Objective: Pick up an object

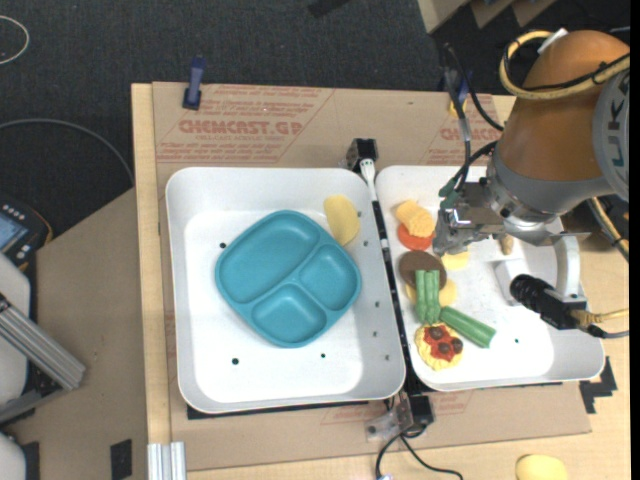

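Grey arm (560, 168), orange band, black cables

Cardboard-topped counter (250, 128) carries two white bins side by side: left bin (200, 298) toward its left edge, right bin (520, 363) toward its right.

The counter (300, 118) is seen from one fixed camera set above it, tilted slightly so the far edge lies at the top. Both white bins, left (190, 268) and right (530, 353), are taken in from moderate height, with dark floor (150, 28) framed beyond.
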Motion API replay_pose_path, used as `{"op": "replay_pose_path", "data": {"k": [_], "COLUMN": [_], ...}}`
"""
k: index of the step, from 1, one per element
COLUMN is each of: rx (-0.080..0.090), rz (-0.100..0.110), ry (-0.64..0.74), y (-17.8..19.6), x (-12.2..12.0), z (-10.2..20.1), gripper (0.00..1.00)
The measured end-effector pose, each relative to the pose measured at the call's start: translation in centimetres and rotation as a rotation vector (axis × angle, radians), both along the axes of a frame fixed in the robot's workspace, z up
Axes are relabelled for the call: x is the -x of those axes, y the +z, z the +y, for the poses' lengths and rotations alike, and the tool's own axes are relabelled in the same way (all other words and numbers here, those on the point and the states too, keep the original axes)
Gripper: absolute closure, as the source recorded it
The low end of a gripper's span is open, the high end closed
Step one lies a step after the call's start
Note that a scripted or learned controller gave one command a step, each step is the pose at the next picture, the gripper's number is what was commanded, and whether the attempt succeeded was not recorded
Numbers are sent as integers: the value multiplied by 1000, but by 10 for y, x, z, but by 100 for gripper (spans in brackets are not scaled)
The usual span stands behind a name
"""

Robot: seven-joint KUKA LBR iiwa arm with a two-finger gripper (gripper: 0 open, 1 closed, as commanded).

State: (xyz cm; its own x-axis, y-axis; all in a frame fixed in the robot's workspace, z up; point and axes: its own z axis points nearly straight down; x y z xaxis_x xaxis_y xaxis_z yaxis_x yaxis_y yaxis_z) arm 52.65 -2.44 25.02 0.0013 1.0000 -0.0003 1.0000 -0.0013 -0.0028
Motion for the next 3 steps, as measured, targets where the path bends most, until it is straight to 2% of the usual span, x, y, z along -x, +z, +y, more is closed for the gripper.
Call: {"op": "replay_pose_path", "data": {"k": [1,2,3], "rx": [2,-3,-2], "rz": [-9,-14,-1], "ry": [3,8,6], "y": [-47,53,81], "x": [-98,-61,-11], "z": [-13,39,82], "gripper": [100,100,100]}}
